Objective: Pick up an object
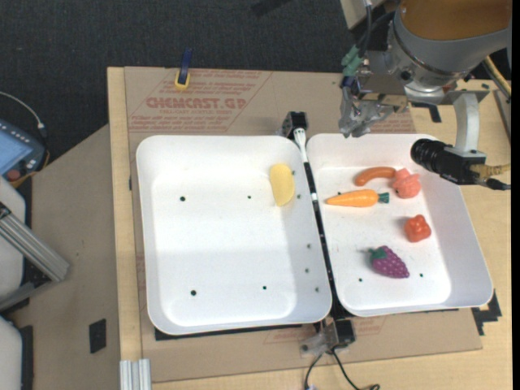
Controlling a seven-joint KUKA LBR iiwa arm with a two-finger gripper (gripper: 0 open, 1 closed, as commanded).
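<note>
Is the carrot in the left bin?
No, the carrot lies in the right bin, between the sausage and the grapes; the left bin holds the yellow piece.

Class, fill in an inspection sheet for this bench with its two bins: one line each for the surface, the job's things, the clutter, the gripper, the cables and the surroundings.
Surface: brown board under the left bin and right bin, side by side.
Job's things: yellow piece in the left bin by the divide; sausage, carrot, pink piece, red piece and grapes in the right bin.
Clutter: small clamp on the board's far edge.
Gripper: gripper above the right bin's far rim, holding nothing.
Cables: one cable at the near edge.
Surroundings: dark floor.
</note>
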